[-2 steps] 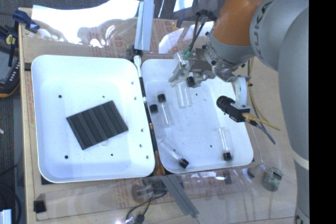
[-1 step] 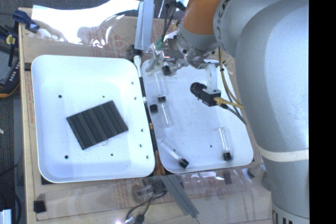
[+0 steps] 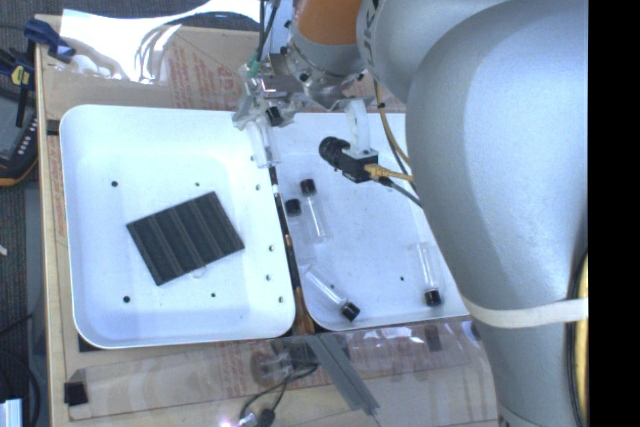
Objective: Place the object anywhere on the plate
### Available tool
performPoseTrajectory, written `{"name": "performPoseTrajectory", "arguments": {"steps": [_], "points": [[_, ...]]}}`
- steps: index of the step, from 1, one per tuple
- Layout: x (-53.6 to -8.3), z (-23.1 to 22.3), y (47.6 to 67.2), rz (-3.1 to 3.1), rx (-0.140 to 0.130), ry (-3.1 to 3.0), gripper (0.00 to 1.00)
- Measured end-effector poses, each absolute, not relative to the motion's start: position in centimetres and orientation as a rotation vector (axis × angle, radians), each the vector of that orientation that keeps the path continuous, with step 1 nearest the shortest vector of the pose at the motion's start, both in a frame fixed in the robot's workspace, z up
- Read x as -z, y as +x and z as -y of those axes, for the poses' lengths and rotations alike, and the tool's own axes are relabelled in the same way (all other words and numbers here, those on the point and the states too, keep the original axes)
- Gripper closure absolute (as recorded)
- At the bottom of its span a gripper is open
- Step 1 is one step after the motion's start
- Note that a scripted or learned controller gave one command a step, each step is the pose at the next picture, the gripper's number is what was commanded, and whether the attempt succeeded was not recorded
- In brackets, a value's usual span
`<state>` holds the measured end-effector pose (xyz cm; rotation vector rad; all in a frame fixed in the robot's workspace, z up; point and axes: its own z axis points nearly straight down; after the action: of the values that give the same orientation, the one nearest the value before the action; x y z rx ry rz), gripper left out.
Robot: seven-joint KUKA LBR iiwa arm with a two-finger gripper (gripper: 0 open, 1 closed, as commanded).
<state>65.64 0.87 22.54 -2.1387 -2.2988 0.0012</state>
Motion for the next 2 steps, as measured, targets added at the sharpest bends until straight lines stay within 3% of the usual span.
{"name": "performPoseTrajectory", "arguments": {"steps": [1,2], "points": [[-30.1,-4.3,65.6,2.368,-0.001,-2.063,1.0],[-30.3,4.3,59.3,2.584,-0.005,-1.781,1.0]]}}
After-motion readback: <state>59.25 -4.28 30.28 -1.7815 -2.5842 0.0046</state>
